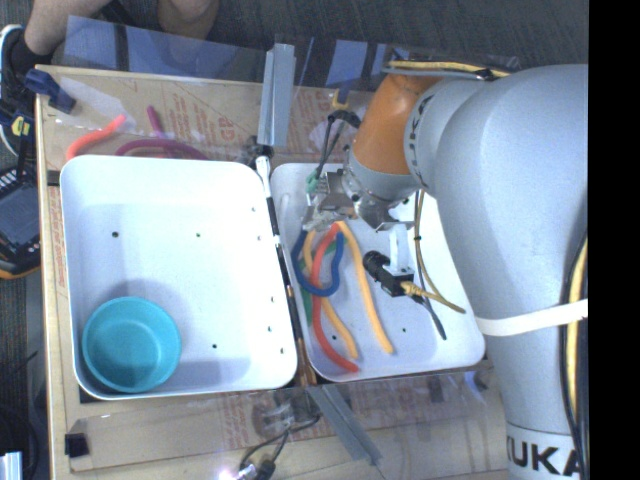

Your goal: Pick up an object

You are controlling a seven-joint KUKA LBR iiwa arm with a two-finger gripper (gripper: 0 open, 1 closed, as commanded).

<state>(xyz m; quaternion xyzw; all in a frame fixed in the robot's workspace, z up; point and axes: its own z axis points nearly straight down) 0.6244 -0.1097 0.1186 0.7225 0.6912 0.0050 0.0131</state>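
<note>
**Just over the strips: claw (322, 208) at the far end of the right-hand bin (445, 353)**

Broadly, the grey arm (500, 168) with its orange band (385, 128) reaches in from the view's right and covers much of the right-hand bin. Its claw sits at the far end of that bin, close to the wall it shares with the left-hand bin (150, 173). It is right above the upper ends of a bundle of bendy strips. Whether the claw is apart or together cannot be told from this angle, nor whether it grips any strip.

The strips lie overlapping on the floor of the right-hand bin:
- A yellow strip (368, 308) runs from under the claw toward the near edge, curving to the right.
- A red strip (330, 333) lies left of it along the bin wall and bends into a hook close to the near edge.
- A blue strip (325, 273) makes a loop across the red one.
- A green strip (310, 248) shows beside the blue loop, just below the claw.

The left-hand bin holds a blue bowl (130, 343), upright in its near left corner and well apart from the claw.

On the worktop (200, 103) behind that bin lie an orange strip (95, 136) and a pink hose (160, 148), both just beside the bin's far rim
</note>
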